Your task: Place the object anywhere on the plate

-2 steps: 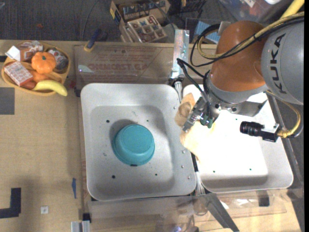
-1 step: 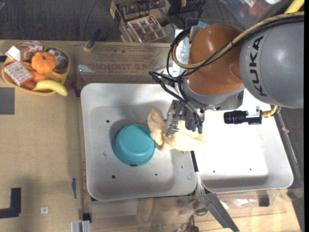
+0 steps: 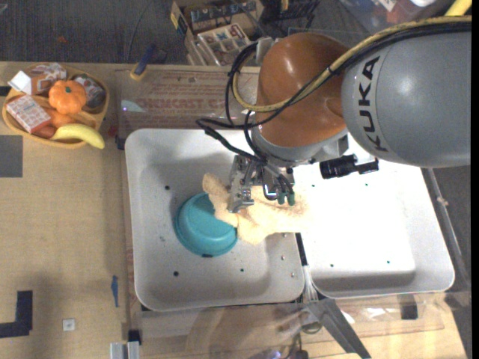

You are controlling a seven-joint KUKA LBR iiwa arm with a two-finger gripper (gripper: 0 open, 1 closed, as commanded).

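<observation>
A teal plate lies tilted in the left bin, near its middle. A pale yellow, floppy object lies just right of the plate, its edge touching the plate's rim. My gripper hangs straight above the yellow object, its fingers spread apart. The object sits under the fingers and I see nothing lifted between them. The arm's orange band and grey wrist hide the back part of the bin.
The right bin adjoins the left one along a ridge at the centre. A wooden bowl with toy fruit and small boxes stands on the bench at the far left. Cables run from the wrist over the left bin's back wall.
</observation>
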